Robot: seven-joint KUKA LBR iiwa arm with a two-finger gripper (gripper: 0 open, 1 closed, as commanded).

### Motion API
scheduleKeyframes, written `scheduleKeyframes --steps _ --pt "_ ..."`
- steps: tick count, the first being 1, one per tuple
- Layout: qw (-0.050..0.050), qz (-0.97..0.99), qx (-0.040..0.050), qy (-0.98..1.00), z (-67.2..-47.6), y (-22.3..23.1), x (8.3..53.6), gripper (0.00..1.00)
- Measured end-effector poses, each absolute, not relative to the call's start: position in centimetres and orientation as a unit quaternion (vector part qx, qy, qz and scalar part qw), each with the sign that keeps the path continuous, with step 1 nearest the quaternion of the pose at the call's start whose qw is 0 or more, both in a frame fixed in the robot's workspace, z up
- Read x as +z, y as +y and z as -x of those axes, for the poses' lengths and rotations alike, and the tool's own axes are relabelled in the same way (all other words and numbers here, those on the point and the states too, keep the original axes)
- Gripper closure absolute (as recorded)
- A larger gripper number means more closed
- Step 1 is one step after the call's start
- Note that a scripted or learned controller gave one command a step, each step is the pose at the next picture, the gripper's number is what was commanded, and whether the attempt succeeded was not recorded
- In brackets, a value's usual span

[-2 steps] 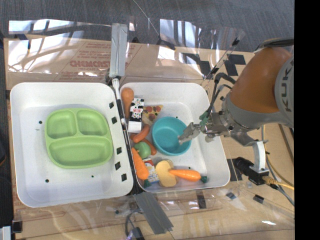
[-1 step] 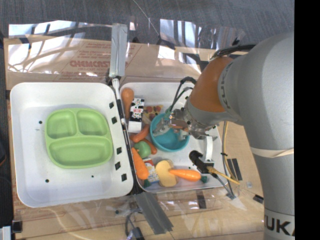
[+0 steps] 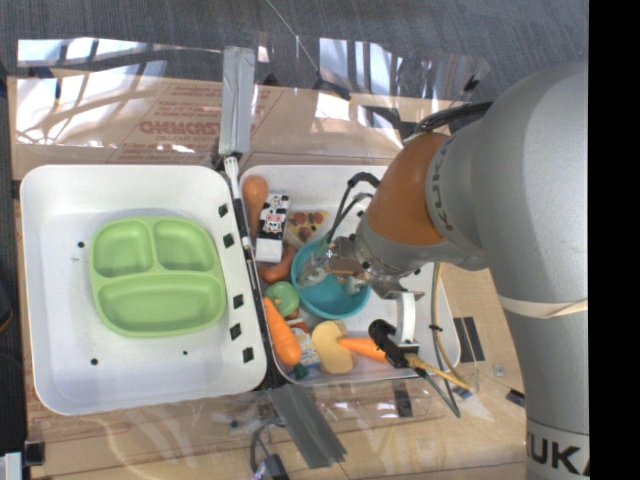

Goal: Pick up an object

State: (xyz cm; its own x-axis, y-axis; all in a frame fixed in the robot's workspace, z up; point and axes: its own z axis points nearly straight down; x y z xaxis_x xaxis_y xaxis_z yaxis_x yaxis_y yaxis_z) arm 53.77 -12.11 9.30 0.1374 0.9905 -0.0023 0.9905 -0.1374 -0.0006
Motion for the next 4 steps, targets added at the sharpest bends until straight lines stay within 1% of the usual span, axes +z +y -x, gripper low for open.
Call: scheduleKeyframes --steps 1,2,3,4 --pt "-0.001 -0.753 -0.0029 0.658 -53.7 -12.2 10.2 1.00" --pt "-0.003 -0.755 -0.0014 0.656 -48.6 -11.9 16.4 1.00" --pt "-0.002 -0.849 -0.0020 0.529 -55.9 -7.4 20.8 1.00" --pt "-0.001 -0.773 -0.0009 0.634 -59.4 -8.6 30.1 1.00"
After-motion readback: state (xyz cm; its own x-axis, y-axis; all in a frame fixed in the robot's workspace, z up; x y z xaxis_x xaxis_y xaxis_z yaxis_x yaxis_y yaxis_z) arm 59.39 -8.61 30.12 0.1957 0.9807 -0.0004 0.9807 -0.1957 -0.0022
